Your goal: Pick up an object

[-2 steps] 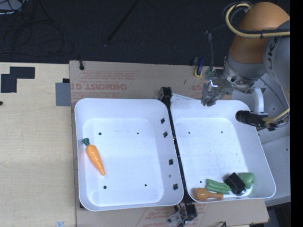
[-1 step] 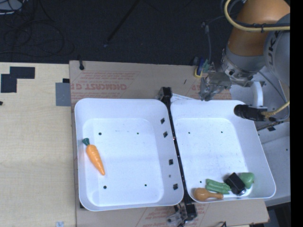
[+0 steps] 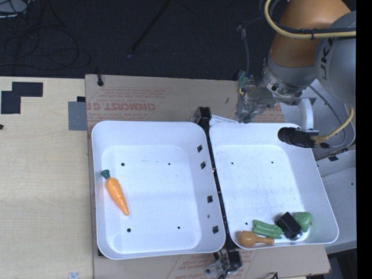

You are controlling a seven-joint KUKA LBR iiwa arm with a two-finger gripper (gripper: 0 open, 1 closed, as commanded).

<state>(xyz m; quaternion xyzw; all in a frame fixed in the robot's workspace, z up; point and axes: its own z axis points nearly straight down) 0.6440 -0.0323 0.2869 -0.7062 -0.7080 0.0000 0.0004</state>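
A grey KUKA arm [image 3: 308,34] w/ orange band reaches in from the right and hangs above the far rim of the right bin [image 3: 325,196], near the divider between the two trays. Its gripper [image 3: 251,106] sits over the cardboard just beyond that rim, apart from every object; whether it is released or clenched cannot be told at this angle.

Left bin [image 3: 96,185]: one toy carrot [image 3: 116,193], orange w/ green top, lies on the floor near the left wall, green end pointing to the far side, tip angled toward the near edge.

Right bin: four items crowd the near right corner. A green pod-shaped piece [image 3: 266,228] lies beside a black block [image 3: 289,225], which is tilted and touches a rounder green item [image 3: 304,218] at the corner wall. An orange-tan pear-shaped piece [image 3: 254,239] lies just in front of the pod, against the near rim.

Both bins rest on a brown cardboard sheet [image 3: 151,100] w/ reversed red print, laid on a light wood bench [image 3: 40,185]. Dark cables [image 3: 46,45] trail across the black floor behind.
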